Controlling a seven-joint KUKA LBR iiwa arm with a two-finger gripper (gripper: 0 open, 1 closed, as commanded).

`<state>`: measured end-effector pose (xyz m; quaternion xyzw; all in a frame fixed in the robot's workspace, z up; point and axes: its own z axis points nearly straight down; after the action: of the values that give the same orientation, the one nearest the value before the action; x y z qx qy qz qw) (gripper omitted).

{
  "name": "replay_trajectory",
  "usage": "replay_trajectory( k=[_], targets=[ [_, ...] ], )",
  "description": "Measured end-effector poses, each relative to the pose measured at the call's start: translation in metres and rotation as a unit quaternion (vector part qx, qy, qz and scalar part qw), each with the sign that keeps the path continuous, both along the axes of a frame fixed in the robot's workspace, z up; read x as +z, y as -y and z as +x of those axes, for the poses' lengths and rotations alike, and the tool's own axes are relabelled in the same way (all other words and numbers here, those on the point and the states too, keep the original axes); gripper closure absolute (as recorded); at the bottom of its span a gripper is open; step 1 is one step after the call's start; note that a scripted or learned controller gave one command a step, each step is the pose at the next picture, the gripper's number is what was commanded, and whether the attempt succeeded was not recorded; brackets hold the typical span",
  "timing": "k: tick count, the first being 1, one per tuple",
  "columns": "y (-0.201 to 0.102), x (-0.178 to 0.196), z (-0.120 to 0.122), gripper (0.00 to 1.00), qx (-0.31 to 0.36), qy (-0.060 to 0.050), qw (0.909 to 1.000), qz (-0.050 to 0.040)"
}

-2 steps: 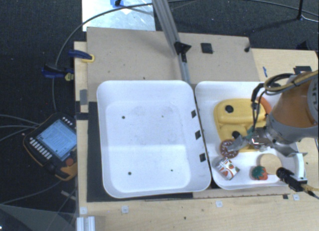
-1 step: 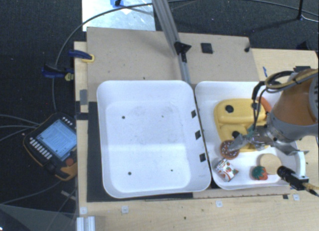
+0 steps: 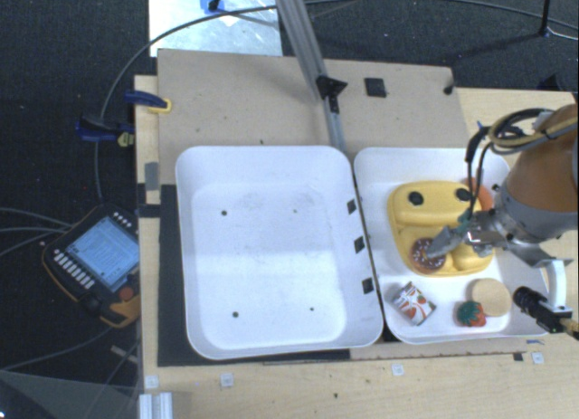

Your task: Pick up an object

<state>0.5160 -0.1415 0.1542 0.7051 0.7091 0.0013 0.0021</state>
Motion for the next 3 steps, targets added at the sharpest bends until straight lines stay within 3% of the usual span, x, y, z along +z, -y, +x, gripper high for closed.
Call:
replay_trajectory(
  k=[2,3],
  targets=[
    [0.008,0.097,0.006,1.0,0.0,0.001,1.0,-0.0004],
    [-0.041,0.096,0.026,1.0,0.003,0.0,1.0,0.0012]
  ],
)
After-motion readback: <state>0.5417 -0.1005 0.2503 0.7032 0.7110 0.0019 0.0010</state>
